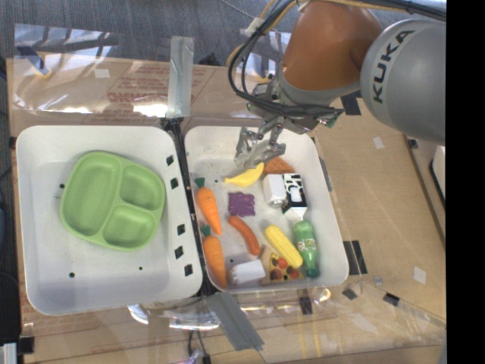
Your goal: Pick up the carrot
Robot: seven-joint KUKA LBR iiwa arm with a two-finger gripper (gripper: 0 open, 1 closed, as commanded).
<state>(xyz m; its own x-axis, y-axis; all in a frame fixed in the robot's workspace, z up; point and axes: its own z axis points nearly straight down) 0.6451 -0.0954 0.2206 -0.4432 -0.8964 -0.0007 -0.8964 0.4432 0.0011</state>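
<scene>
- I read "KUKA" in dark capital letters on the grey arm [402,67]; the word runs up the rounded casing at a slant, near the top right of my view.
- I see faint red print on the cardboard [129,89] behind the left bin, under clear plastic; it is too washed out for me to make out any word.
- I see a small black and white carton [294,191] in the right bin with dark markings on its face, too small for me to read.
- I see a label on the green bottle [305,245], but nothing on it is legible to me.
</scene>
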